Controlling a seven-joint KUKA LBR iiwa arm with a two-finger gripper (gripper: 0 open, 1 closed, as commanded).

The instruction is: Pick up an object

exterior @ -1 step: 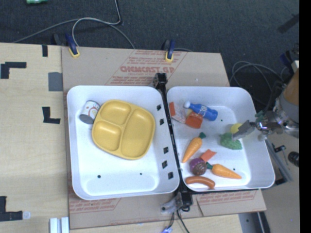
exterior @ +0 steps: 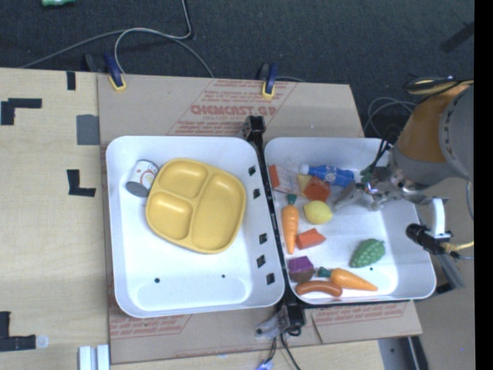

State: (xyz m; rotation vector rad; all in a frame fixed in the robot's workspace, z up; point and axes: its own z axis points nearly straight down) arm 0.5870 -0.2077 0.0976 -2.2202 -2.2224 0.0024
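Dark carpet runs along the top behind the tabletop, which is pale wood with a sheet of printed cardboard clamped on by two clips, one blue-and-yellow and one yellow. We count two white bins sitting side by side on that cardboard.

Left bin: one yellow divided plate with three compartments, and one small can tucked against the plate's upper left edge, partly covered by it.

Right bin: we count two carrots, one upright-ish near the divider and one lying along the bottom. Plus one lemon, one green bumpy thing, one blue bottle, one purple piece, one small red-orange block and one red-brown sausage shape at the front rim. A couple of orange bits near the divider at the top are too jumbled for us to name.

The arm comes in from the right and is cut off at the edge. Its tool hangs low over the right bin's upper middle, just right of the lemon and just below the bottle. We honestly can't tell if the tool is apart or together, it's a blurry grey mess, and we can't see anything caught in it.

One green thing lies on the carpet at top left, too small to identify. A thin cable loops across the carpet.
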